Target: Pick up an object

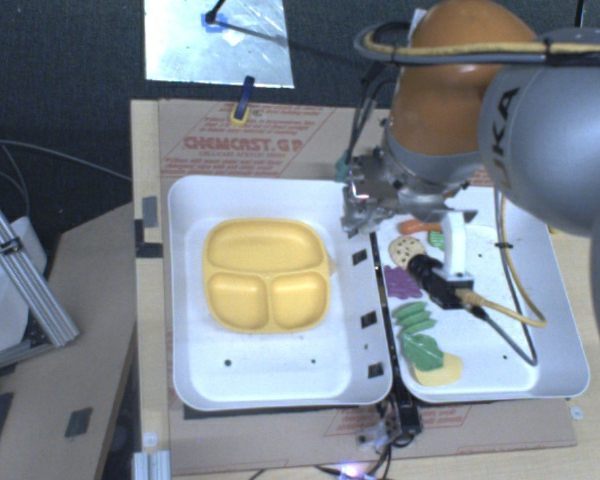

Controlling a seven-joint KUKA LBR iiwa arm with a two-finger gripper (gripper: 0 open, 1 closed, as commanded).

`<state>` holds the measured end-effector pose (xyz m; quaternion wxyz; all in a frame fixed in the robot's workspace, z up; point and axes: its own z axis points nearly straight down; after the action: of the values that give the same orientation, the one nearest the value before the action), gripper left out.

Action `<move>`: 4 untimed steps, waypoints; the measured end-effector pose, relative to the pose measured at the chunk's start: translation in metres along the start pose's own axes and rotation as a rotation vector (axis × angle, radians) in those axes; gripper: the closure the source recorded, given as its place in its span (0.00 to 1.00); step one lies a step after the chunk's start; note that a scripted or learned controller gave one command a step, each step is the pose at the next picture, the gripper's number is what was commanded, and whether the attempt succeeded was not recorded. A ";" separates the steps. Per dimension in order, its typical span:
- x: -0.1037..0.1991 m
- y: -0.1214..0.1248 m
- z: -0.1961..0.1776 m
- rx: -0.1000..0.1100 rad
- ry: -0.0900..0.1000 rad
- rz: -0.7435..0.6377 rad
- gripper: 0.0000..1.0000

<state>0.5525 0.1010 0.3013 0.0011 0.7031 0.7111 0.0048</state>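
The right bin (555, 298) holds several toy foods along its left side: an orange piece (421, 227), a speckled cookie (404, 250), purple grapes (401, 283), a green pod (414, 315), a green leafy piece (422, 349) and a pale yellow piece (441, 371). My gripper (359, 209) hangs over the wall between the two bins, near their far end, just up and left of the orange piece and the cookie. The wrist body hides its tips. I see nothing held in it.
A yellow three-compartment plate (268, 272) lies in the middle of the left bin (195, 368). The big grey arm with its orange band (460, 68) covers the far part of the right bin. A foil sheet (218, 28) lies behind the bins.
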 end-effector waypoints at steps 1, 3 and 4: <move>-0.035 0.040 0.077 0.009 -0.007 0.013 1.00; -0.076 0.067 0.120 0.008 -0.007 0.013 1.00; -0.073 0.068 0.106 0.005 -0.005 0.006 1.00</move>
<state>0.6218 0.0288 0.1956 0.0013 0.7052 0.7090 0.0012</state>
